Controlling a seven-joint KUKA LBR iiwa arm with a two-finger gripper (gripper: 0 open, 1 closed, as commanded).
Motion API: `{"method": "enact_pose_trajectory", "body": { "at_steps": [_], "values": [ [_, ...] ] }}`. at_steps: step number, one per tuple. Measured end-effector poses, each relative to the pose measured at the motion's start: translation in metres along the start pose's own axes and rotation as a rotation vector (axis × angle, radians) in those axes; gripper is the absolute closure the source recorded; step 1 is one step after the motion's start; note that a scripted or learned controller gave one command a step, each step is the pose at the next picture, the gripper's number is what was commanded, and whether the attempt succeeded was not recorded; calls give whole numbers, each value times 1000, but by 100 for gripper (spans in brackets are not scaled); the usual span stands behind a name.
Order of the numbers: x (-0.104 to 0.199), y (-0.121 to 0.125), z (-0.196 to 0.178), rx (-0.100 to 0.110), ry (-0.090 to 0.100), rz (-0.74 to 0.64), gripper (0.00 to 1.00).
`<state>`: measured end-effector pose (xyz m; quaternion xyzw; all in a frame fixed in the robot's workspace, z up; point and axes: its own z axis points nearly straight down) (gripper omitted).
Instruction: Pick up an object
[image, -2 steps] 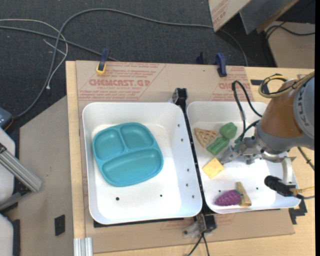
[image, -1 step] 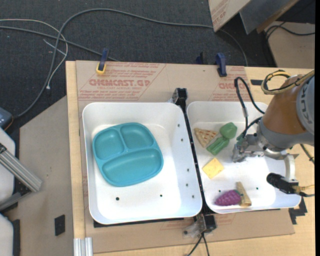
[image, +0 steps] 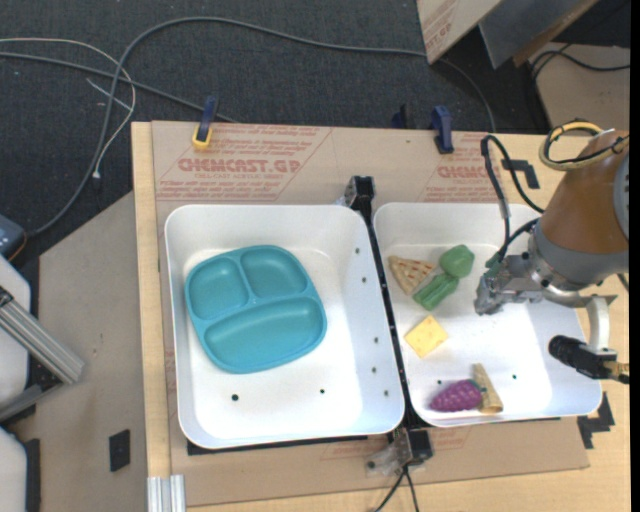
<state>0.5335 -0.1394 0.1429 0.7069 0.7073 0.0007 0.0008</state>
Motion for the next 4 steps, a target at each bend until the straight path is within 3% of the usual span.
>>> {"method": "enact_pose_trajectory", "body": {
  "at_steps": [2, 4],
  "values": [
    [9, 3, -101, -2, 0, -1, 100],
    [110, -2, -102, 1, 2, -5, 100]
  ]
}}
